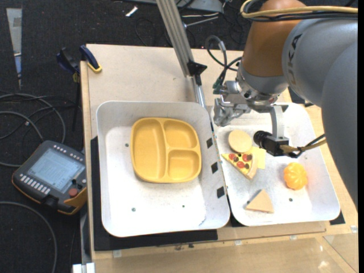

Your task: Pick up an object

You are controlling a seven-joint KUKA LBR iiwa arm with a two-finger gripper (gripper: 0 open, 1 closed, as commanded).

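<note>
Grey arm's end effector (227, 114) poised over right white bin (318, 206), above round tan toy disc (239, 140) beside pizza-slice toy (241, 163); finger spacing impossible to tell. Best lowered straight over one isolated piece, such as orange pumpkin-shaped toy (295, 176).

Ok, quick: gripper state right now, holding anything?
Gripper: cannot be told; it sits at the back of the right bin, with nothing seen between its fingers.
</note>
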